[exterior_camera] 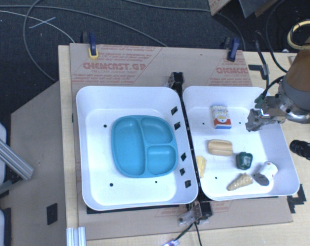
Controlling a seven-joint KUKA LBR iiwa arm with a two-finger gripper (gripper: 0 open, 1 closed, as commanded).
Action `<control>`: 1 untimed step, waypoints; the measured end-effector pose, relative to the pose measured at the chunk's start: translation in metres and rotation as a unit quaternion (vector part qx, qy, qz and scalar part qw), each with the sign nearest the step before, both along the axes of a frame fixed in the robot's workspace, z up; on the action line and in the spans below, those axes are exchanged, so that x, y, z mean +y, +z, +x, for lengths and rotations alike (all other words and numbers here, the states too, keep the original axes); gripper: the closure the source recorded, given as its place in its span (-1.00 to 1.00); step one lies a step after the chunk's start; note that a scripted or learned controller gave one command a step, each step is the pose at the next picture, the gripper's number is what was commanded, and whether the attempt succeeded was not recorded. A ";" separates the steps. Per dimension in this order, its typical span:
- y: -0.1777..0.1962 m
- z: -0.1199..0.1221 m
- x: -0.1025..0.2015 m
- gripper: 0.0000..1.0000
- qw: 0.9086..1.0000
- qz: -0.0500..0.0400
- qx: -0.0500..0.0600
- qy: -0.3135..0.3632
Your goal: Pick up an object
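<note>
My gripper hangs over the upper right part of the right bin, and I judge this to be the approach step: I am above the things and have not yet settled on one. Nothing sits between my fingers as far as the view shows, and whether they are open or closed I cannot tell, since the dark wrist hardware blurs them together.

The closest candidate is the small box, just to the left of my gripper and at about the same height in the bin. Below and to the left lies the tan roll. Almost straight below is the green piece, and farther below it the cone and the grey-and-white piece, near the bin's lower rim. A yellow piece rests against the bin's left wall, well to my lower left. The blue tray lies far to the left in the other bin.

For the next move, I judge I need to pick one target, likely the box, shift left until it is centred under me, then descend with fingers spread to straddle it.
</note>
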State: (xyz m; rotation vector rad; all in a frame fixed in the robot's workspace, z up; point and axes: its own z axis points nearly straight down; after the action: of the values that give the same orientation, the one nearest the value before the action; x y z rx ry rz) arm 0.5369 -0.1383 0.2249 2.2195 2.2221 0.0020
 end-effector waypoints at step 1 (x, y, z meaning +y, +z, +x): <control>-0.010 -0.011 0.056 1.00 1.000 0.002 0.003 0.002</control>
State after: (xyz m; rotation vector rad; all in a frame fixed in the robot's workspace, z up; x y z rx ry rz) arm 0.5255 -0.0826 0.2153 2.2197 2.2301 -0.0002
